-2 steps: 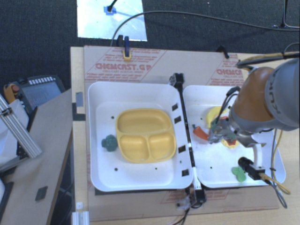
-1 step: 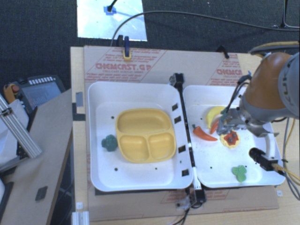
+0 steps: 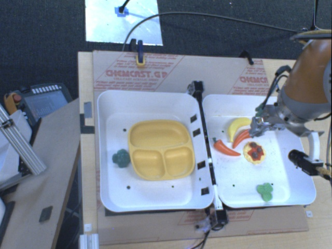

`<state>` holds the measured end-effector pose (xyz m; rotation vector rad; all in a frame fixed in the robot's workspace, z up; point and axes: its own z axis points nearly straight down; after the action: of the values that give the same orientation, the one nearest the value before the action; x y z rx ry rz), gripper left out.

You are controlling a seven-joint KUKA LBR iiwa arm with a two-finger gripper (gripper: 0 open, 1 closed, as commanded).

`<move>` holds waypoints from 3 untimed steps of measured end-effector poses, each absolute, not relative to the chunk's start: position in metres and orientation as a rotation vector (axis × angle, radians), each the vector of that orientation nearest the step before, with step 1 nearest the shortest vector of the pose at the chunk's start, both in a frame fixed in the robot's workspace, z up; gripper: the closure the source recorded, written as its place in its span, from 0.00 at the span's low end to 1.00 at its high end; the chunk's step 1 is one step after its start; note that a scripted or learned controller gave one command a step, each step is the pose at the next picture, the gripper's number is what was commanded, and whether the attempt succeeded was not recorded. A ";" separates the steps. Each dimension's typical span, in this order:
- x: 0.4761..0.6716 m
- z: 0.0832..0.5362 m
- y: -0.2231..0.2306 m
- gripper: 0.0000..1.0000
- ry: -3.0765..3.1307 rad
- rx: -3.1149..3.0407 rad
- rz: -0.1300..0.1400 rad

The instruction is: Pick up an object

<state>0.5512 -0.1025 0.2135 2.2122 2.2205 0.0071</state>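
Note:
The right bin (image 3: 295, 188) holds a yellow banana (image 3: 235, 124), an orange carrot (image 3: 241, 137), a red-orange pepper (image 3: 226, 148), a small round pizza (image 3: 254, 152) and a light green leafy piece (image 3: 265, 191). My gripper (image 3: 258, 126) hangs low over this bin, just right of the banana and over the carrot's upper end, above the pizza. Nothing shows as lifted off the bin floor. In the left bin (image 3: 106, 139) a dark green broccoli (image 3: 121, 158) lies beside a yellow divided tray (image 3: 161, 149).
A black divider with clips (image 3: 203, 139) runs between the bins. The arm's orange band (image 3: 308, 66) leans in from the upper right, and a black fitting (image 3: 303, 161) juts over the right bin's right wall. A pendant (image 3: 44, 102) sits left of the bench.

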 end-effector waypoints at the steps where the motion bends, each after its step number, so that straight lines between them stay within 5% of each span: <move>1: 0.552 0.226 -0.103 1.00 2.223 2.215 0.003; 3: 0.572 0.221 0.007 1.00 2.233 2.209 0.006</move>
<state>0.5721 0.0070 0.2213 2.2092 2.2329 0.0058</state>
